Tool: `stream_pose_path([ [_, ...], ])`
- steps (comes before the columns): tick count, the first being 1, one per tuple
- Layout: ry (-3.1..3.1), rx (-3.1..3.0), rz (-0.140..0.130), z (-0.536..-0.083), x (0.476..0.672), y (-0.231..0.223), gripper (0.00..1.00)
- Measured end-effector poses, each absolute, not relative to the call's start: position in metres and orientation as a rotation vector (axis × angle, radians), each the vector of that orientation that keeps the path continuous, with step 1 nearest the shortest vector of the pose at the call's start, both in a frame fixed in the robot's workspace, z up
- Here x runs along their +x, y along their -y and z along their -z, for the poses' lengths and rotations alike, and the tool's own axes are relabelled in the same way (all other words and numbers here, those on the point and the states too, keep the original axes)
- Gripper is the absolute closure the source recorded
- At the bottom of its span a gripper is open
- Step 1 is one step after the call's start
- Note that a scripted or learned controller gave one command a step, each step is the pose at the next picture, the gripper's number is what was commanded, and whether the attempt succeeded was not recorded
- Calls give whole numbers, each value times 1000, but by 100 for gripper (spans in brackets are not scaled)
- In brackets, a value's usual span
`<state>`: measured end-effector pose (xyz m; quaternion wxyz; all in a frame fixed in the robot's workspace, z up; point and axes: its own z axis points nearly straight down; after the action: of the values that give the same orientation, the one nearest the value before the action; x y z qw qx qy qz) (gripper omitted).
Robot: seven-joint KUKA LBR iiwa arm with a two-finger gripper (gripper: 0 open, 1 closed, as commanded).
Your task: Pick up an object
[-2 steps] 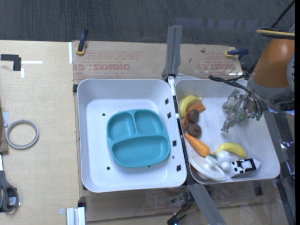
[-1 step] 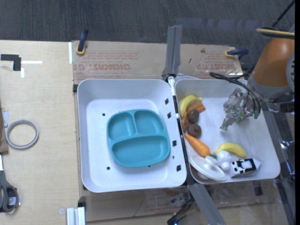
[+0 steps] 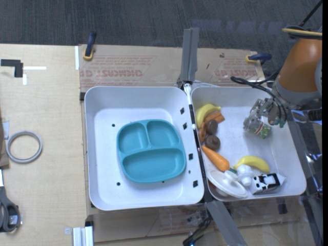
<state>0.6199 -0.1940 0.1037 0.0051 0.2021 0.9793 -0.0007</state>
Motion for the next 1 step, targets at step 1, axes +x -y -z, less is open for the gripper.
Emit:
stream_pose_path([
  [1,-3091,528,-1,-166,623,108,100],
])
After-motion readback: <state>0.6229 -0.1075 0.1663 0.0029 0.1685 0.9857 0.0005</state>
